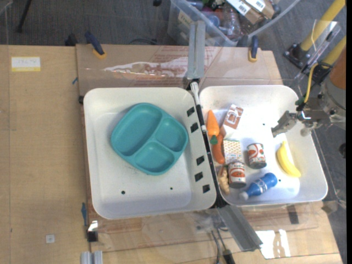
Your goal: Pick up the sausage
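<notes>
Right bin [308, 188], sausage [218, 150] well left of hand [283, 124], grip state unclear

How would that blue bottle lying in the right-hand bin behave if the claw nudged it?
The blue bottle lies on its side, so it would probably roll rather than tip. Its surface looks smooth, perhaps slippery for the gripper. It lies close to a small can, so a push could shove that too.
</notes>
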{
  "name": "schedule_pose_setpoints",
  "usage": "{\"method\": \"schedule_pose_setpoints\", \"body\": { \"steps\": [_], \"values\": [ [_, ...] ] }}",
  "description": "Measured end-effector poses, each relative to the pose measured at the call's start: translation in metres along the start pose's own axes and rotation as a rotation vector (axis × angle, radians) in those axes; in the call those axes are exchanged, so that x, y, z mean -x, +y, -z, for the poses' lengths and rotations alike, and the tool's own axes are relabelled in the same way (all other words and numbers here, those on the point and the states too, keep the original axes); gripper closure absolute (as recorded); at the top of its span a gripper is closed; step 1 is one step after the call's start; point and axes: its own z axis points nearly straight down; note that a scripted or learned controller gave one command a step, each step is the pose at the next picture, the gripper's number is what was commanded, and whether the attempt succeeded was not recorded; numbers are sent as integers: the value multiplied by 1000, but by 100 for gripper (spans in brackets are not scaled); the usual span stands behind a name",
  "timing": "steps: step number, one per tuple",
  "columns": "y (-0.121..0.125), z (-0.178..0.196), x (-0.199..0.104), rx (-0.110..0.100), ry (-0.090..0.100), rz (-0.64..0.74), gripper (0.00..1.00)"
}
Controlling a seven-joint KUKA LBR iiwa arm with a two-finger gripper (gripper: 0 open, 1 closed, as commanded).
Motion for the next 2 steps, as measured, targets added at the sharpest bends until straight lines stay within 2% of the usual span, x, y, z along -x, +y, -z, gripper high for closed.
{"method": "schedule_pose_setpoints", "body": {
  "steps": [1, 2],
  "values": [
    [-25, -127, -27, -1, 0, -192, 0],
    [41, -158, -19, 11, -1, -169, 0]
  ]
}}
